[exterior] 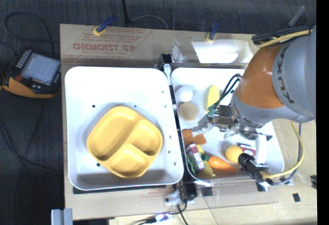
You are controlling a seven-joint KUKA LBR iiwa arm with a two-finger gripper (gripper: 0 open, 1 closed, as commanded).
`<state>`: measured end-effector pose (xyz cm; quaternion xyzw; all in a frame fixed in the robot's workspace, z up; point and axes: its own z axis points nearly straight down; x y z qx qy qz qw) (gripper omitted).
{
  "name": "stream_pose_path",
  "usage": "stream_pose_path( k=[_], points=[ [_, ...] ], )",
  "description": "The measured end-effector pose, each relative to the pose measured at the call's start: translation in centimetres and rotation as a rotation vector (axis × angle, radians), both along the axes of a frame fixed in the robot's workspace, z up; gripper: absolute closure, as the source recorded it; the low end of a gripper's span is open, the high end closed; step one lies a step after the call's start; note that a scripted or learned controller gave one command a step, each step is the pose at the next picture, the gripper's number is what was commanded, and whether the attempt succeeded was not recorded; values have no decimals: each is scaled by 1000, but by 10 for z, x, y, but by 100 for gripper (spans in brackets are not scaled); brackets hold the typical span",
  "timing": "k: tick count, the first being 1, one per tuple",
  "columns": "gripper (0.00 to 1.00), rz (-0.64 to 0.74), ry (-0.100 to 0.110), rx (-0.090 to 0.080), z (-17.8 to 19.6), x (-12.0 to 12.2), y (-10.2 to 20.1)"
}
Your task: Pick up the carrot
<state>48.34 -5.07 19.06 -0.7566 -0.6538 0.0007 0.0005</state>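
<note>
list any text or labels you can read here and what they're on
"CHEMCAST GP", red print, repeated faintly, on the brown board under the bins.
"KUKA", only partly seen, in dark letters on the grey arm.
The pendant on the floor has a lit screen, too blurred to read.
A small packet in the right bin has a coloured label, too small to read.

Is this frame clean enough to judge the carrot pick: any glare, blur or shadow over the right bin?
Camera view: lighting is even and soft, with mild blur throughout; the white bins are bright but hold detail; the clear sheet behind the right bin shows glare; the carrot is sharp enough to recognise; the arm covers part of the right bin.
</note>
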Motion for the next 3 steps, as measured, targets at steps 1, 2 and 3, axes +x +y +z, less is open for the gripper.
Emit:
stream_pose_path(
  k=[1, 2, 3],
  points=[
    [0, 234, 1, 0, -7, 0, 16],
    [0, 234, 1, 0, -7, 0, 15],
    [0, 36, 0, 0, -7, 0, 22]
  ],
)
